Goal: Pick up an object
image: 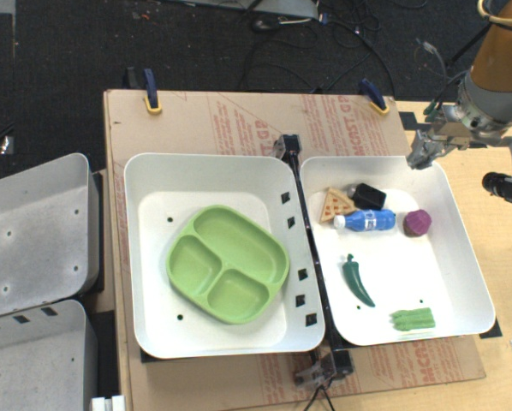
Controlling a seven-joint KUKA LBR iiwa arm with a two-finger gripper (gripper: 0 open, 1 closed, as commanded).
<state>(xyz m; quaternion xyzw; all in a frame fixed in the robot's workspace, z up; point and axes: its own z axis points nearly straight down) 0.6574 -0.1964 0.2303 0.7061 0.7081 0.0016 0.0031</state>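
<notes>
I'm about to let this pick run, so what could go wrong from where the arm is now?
1. The hand sits above the right bin's far rim and could clip it on descent.
2. The bottle, waffle wedge and black block crowd together, so a grab may nudge neighbours.
3. The bottle looks round and may roll away.

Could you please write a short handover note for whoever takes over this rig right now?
Gripper: above the far right corner of the right bin, holding nothing that I can see; finger state unclear.
Right bin contents: blue bottle lying on its side, black block and waffle-patterned wedge close behind it, purple ball to its right, green pepper mid-bin, light green piece near the front.
Left bin: green divided plate.
Done: nothing picked yet.
Left: descend, grasp one object, lift.
</notes>
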